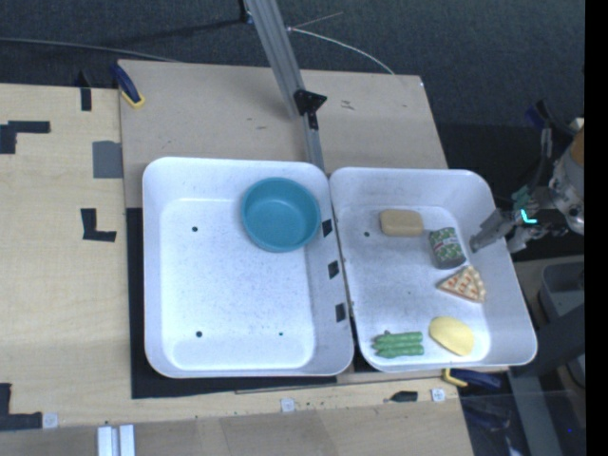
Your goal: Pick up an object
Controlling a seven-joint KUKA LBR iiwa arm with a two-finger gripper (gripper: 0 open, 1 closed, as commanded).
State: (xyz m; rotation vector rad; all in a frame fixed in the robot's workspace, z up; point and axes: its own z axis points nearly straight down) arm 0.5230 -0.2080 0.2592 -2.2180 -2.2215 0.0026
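The right bin (380,183) holds a tan bread-like piece (401,222), a small green can (445,247) lying on its side, a pizza slice (463,284), a yellow lemon-like object (451,335) and a bunch of green beans (397,344). A blue bowl (280,214) sits at the back of the left bin (190,283). My gripper (488,231) hangs over the right rim of the right bin, just right of the green can and apart from it. Nothing shows in its grasp.
A slanted metal pole (280,55) runs down from the top to the gap between the bins. A yellow-and-blue clamp (128,85) sits at the board's back left corner, another clamp (470,378) by the right bin's front edge.
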